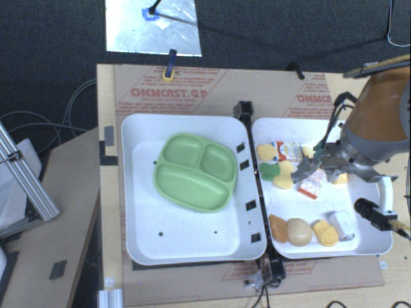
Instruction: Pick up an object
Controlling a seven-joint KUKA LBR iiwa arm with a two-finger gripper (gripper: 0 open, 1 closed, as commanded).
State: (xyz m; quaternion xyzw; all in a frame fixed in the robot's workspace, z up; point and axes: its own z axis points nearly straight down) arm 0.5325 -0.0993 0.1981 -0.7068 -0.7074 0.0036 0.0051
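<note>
Claw (307, 170): you are seeing it hovering low in the right bin (366, 246); its opening, you cannot tell.
Red-and-white packet (312, 186): lying just below the claw.

Bright even overhead light, soft shadows, slightly soft focus

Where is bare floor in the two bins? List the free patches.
Left bin: free along the front and left of the green plate. Right bin: a strip between the gripper and the front row of food; its upper left is crowded.
</note>
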